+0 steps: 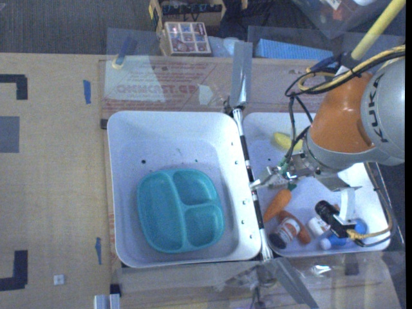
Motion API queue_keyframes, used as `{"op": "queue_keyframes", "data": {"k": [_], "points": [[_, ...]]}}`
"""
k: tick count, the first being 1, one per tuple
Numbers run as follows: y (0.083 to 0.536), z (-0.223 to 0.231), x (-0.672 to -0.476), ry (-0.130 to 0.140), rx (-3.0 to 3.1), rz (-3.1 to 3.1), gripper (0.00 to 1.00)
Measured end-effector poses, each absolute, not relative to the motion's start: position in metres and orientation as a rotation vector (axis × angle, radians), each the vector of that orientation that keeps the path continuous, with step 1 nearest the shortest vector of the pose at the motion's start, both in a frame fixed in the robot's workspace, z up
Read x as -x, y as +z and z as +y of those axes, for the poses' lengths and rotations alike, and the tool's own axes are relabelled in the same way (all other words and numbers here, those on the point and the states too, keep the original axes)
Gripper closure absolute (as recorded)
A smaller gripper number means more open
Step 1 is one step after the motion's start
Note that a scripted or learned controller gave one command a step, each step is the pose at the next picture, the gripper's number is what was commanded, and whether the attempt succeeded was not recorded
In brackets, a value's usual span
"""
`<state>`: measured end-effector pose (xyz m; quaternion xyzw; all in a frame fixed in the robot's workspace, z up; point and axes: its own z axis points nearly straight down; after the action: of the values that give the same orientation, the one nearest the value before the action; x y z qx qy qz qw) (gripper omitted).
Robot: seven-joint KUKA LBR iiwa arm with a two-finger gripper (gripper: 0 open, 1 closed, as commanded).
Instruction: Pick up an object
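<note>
My gripper (pixel 282 177) hangs low over the left part of the right bin (pixel 257 148), under the arm's orange band. Just below it lies an orange carrot-shaped toy (pixel 278 204), pointing down-left, its upper end close under the gripper. I cannot tell whether they touch. Near the front wall lies a small bottle (pixel 288 229) with an orange-red label and a dark cap. A yellow object (pixel 281 140) sits at the back of this bin, partly hidden by the arm. Small white and blue items (pixel 333 240) rest at the front right.
The left bin (pixel 129 140) holds a teal divided plate (pixel 180 210) in its front half. A metal divider (pixel 248 172) separates the two bins. Cardboard boxes and clutter stand behind the bench.
</note>
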<state>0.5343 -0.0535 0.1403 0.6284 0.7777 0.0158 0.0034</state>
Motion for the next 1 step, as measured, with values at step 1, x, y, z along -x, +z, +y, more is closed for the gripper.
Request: {"op": "queue_keyframes", "data": {"k": [1], "points": [[0.1363, -0.0586, -0.5281, 0.069, -2.142, 2.314, 0.0]]}}
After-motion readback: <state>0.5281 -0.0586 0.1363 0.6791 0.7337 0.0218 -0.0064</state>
